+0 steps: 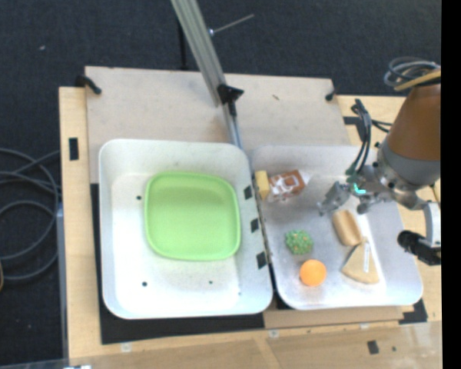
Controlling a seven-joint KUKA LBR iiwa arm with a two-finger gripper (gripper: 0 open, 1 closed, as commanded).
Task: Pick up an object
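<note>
The arm point(415, 137) hangs over the right bin point(399, 294). Its claw point(339, 198) is spread apart, holding nothing; a bread roll point(345, 226) lies just below it. Approach step: next, descend and close.

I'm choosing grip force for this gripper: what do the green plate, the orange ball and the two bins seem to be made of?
Green plate: looks like hard plastic, smooth with a soft sheen and an even pale green colour.
Orange ball: probably plastic or foam, uniform matte orange; too small to tell which.
Left bin and right bin: appear to be moulded white plastic, with rounded corners and a faintly speckled, matte surface.
</note>
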